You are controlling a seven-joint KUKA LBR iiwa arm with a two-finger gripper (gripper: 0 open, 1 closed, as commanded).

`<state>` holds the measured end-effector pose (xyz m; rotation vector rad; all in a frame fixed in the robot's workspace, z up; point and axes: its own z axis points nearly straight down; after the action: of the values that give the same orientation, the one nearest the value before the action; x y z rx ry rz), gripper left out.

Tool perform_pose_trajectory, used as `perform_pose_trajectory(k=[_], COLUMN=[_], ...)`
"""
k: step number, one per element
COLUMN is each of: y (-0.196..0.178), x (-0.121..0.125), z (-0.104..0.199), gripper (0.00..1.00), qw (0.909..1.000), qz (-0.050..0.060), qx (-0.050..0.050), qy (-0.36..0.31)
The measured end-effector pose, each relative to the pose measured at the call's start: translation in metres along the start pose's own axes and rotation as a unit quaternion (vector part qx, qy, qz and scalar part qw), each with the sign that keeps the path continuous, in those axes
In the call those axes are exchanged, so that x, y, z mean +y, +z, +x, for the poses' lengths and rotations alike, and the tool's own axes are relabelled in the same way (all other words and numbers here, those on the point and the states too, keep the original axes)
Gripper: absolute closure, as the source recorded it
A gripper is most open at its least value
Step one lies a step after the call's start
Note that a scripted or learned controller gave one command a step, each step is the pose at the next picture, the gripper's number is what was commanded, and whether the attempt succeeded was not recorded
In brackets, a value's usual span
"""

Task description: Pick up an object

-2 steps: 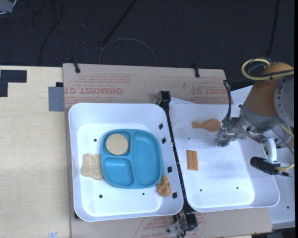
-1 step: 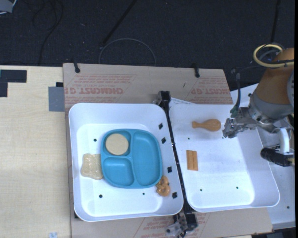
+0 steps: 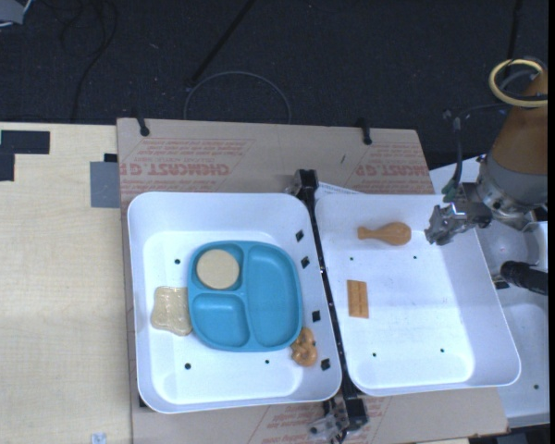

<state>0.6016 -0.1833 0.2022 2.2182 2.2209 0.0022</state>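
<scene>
Surface (image 3: pixel 46 276) carries two white bins. We see gripper (image 3: pixel 441 228) at right bin's (image 3: pixel 425 359) 2 o'clock rim, grip state unclear to us; drumstick (image 3: pixel 386 234) just beside, at its 9 o'clock.

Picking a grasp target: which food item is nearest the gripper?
The drumstick-shaped piece in the right bin, just left of the gripper. The orange rectangular block lies lower; the others are in the left bin.

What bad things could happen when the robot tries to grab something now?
The gripper sits at the right bin's far right edge, beside the drumstick-shaped toy but not on it. That rounded toy might roll or slip away if pinched off-centre. The flat orange block lies low on the bin floor, so the gripper might slide over it. Being so near the bin wall, the arm could also bump it.
</scene>
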Motion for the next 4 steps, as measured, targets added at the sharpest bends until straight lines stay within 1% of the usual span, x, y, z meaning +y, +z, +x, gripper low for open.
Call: perform_pose_trajectory(k=[1, 2, 3, 4], y=[-0.046, -0.052, -0.048, -0.033], x=[-0.005, -0.013, -0.01, -0.02], z=[-0.006, 0.046, 0.106, 0.151], gripper=[1.0, 1.0, 1.0, 1.0], qw=[1.0, 1.0, 1.0, 1.0], qz=[0.0, 0.003, 0.003, 0.004], qx=[0.0, 0.002, 0.002, 0.001], qy=[0.001, -0.001, -0.002, -0.001])
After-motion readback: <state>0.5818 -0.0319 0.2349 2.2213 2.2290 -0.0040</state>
